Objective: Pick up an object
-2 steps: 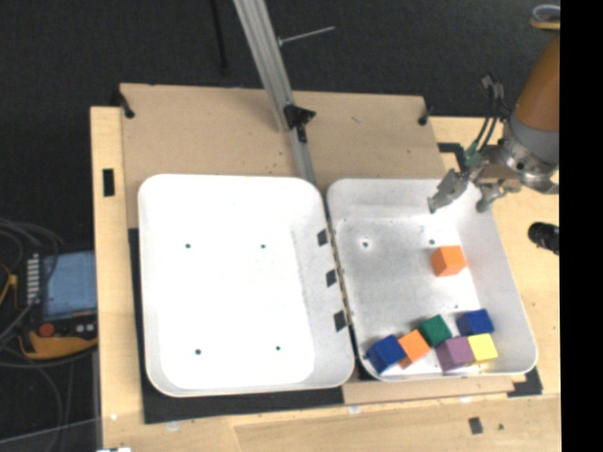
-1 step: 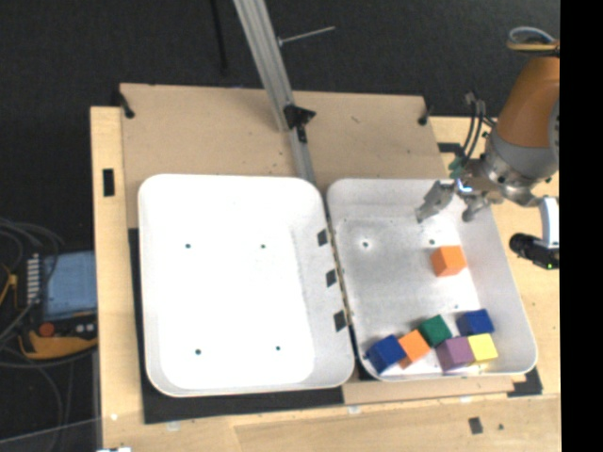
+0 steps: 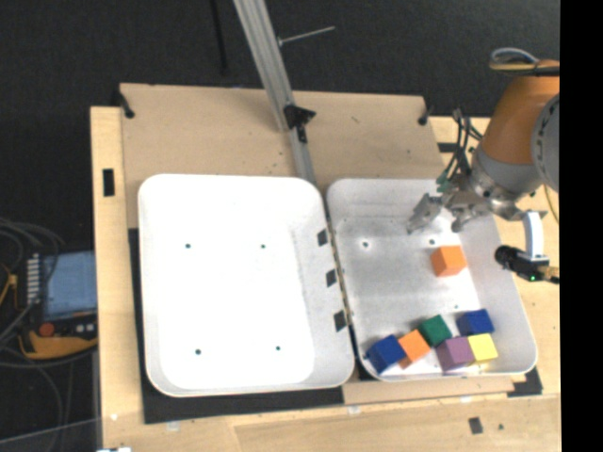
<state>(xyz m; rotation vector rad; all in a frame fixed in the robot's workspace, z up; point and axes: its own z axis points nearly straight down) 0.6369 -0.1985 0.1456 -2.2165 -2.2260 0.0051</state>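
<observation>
An orange block [image 3: 448, 260] lies by itself in the right bin [image 3: 377, 281], right of the middle. My gripper [image 3: 440, 218] hangs just beyond it, towards the bin's far right, open with nothing between its spread fingers [image 3: 418, 217]. Along the bin's near edge several blocks sit in a cluster: a blue block [image 3: 385, 352], a second orange block [image 3: 414, 346], a green block [image 3: 434, 330], a purple block [image 3: 455, 352], a yellow block [image 3: 483, 347] and another blue block [image 3: 475, 323].
The left bin [image 3: 236, 281] lies beside the right one. A slanted metal post [image 3: 273, 73] rises from between the bins' far edges. The arm's orange band [image 3: 518, 111] is at the right. Cables and a box [image 3: 66, 285] lie off the bench's left side.
</observation>
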